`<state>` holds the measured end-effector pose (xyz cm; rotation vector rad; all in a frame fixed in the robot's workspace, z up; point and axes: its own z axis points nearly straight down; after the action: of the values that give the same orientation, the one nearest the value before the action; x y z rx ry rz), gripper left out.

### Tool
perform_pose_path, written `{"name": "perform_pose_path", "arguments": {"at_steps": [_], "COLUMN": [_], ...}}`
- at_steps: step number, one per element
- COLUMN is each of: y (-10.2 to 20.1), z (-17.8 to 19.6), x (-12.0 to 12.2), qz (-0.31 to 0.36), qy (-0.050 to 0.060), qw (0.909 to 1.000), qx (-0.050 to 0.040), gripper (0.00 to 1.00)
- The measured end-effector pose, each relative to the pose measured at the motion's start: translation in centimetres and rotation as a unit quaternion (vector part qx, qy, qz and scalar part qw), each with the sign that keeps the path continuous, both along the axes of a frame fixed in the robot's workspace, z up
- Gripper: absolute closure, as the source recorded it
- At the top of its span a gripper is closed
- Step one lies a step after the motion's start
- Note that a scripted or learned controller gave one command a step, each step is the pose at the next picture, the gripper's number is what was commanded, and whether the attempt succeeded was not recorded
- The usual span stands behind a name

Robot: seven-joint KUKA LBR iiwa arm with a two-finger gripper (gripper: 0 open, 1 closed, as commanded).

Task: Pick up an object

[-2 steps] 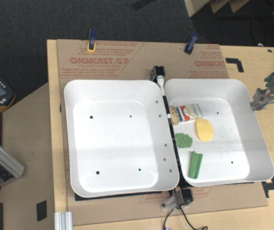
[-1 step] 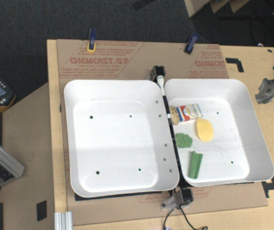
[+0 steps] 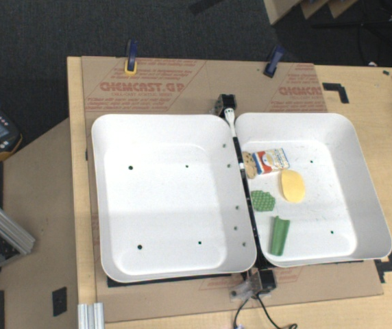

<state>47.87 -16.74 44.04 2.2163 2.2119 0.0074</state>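
The bench (image 3: pixel 182 81) carries two white bins; the right bin (image 3: pixel 360 184) holds the yellow disc (image 3: pixel 292 186) (centre-right of frame). You should descend squarely over it; end effector state: cannot tell.

The scene is seen by one camera, set high above the bench (image 3: pixel 182 81) and looking down at a slant. The far edge of the bench is shown near the top, and the near edge at the bottom. Both white bins are taken in whole, the left bin (image 3: pixel 114 184) and the right bin (image 3: pixel 347 156), side by side. Dark floor (image 3: pixel 79 12) is seen beyond the bench, so the camera is not set close.
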Motion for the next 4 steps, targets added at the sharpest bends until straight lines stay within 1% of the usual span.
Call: {"name": "perform_pose_path", "arguments": {"at_steps": [1, 2, 3, 4], "y": [1.8, 6.0, 6.6, 6.5], "z": [-9.6, 6.4, -7.9, 5.4], "x": [0.0, 0.8, 8.0, 0.5], "qz": [0.001, 0.004, 0.002, 0.001], "qy": [0.010, -0.005, 0.010, -0.002], "qw": [0.9999, 1.0000, 0.9999, 1.0000], "qx": [0.0034, 0.0001, 0.0025, 0.0011], "gripper": [1.00, 1.00, 1.00, 1.00]}}
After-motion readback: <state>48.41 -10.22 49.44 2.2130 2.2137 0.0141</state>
